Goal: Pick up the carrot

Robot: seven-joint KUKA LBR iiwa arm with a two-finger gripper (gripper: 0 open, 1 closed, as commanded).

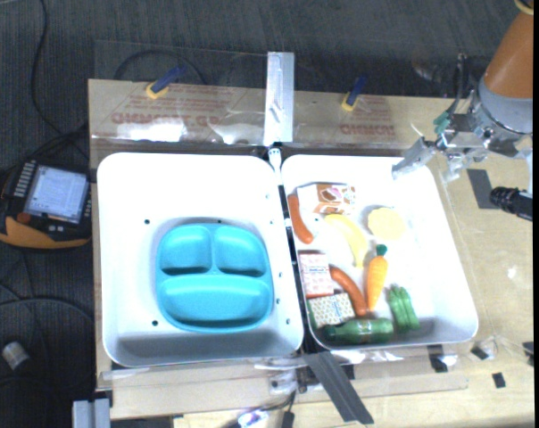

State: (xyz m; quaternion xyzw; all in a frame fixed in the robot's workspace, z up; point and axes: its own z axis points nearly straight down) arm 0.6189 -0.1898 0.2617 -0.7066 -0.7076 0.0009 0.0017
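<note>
The carrot (375, 281) is orange with a green top and lies upright-lengthwise in the lower middle of the right bin (454, 266), between a red sausage (348, 290) and a green pepper (402, 308). My gripper (429, 166) hangs over the bin's far right corner, well above and behind the carrot. Its fingers (407, 164) are spread open with nothing between them.
The right bin also holds a banana (345, 236), a yellow round piece (385, 223), a snack box (334, 196), a second sausage (301, 219), two small packets (316, 275) and a cucumber (359, 330). A blue divided tray (214, 273) lies in the left bin (127, 239).
</note>
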